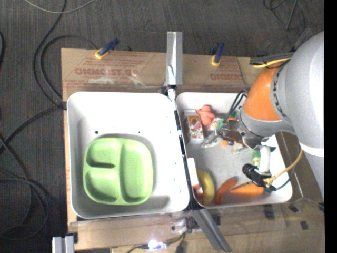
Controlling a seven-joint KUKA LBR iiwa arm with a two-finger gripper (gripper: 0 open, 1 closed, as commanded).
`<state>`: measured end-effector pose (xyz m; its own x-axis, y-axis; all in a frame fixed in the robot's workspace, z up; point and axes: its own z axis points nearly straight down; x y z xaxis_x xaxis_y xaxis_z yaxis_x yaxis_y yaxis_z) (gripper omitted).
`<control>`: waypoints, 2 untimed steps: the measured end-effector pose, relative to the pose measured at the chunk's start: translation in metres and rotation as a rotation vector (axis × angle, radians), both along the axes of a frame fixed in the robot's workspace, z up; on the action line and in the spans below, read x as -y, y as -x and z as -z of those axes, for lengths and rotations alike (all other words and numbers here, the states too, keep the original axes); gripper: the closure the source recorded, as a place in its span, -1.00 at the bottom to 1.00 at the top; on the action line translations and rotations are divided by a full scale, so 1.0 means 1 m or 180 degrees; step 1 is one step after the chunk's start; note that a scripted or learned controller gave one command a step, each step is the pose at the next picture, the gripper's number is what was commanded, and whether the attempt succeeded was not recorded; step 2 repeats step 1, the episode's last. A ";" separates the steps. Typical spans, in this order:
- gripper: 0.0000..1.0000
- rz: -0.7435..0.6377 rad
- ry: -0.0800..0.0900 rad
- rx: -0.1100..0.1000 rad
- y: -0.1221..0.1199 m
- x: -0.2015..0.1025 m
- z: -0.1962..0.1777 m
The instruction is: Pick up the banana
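Note:
The banana (206, 186), yellow-green and short, lies at the front left of the right bin (279, 194), close to the bin's left wall. My gripper (220, 136) hangs over the middle of that bin, behind the banana and well apart from it, near a small printed box (194, 128). The orange-banded wrist (263, 101) rises to the right of the gripper.
A red pepper (226, 189) and an orange carrot (247, 191) lie just right of the banana. A pink-red toy (206, 114) sits at the back of the right bin. The left bin (79, 115) holds a green divided tray (120, 171). A cable (274, 179) loops over the bin's front right.

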<state>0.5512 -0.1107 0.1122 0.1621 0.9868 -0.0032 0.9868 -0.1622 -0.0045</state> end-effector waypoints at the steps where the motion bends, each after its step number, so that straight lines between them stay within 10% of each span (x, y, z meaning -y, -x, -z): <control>1: -1.00 -0.0192 0.0011 0.0073 0.062 -0.014 0.022; 2: -1.00 -0.0192 0.0011 0.0073 0.062 -0.014 0.022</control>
